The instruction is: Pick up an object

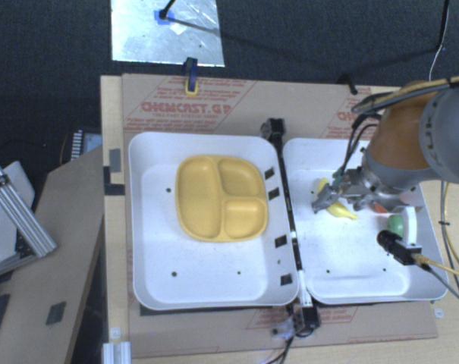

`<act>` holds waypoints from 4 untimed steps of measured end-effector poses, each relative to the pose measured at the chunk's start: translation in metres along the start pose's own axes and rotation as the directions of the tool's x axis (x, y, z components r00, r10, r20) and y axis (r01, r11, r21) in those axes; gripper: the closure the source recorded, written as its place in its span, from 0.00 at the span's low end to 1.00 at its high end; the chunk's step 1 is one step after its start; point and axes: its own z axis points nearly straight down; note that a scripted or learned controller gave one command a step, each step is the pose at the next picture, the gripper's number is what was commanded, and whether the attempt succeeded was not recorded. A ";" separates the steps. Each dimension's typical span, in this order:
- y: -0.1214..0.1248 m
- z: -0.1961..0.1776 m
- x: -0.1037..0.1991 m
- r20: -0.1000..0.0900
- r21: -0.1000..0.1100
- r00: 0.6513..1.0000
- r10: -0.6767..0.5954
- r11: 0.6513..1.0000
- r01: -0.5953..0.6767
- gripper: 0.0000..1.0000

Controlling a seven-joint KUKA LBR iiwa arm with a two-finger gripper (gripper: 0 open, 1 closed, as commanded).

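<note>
Looking at gripper (325,197) down low in right bin (350,279), upper-left part, w/ bulky arm (400,146) reaching in over it from the right. Can't tell at this angle whether pincer is released, clenched or grasping anything: too small, too much grey metal bunched together. Likely target: yellow banana-shaped obj (341,211), lying flat on bin floor just below-right of gripper tip, maybe touching, can't confirm. Also spotting 1 small yellow bit (322,182) just above the tip (separate piece or not, unclear), plus 1 green obj (397,223) and 1 red-orange bit (380,205) further right, partly hidden under the arm. Over in left bin (153,279): 1 yellow 3-compartment plate (220,197), well apart, prob. no factor. Risks, as a guess only: closing beside the banana shape rather than around it, since tip seems offset toward its left end, so coming up w/ nothing. Pinching just the tapered end, then losing it on the lift, given smooth curved shape. Shoving it sideways toward the green obj instead of gripping. Catching the small yellow bit along w/ it, or instead of it. Pressing too low & scraping bin floor. Worth checking for a real hold before counting the pick as done.
</note>
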 end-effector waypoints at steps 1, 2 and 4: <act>0.002 -0.014 0.000 0.002 -0.007 1.000 0.000 1.000 0.000 1.00; 0.006 -0.058 -0.002 0.002 -0.010 1.000 -0.003 1.000 0.003 1.00; 0.015 -0.089 0.051 -0.001 -0.007 1.000 -0.010 1.000 0.010 1.00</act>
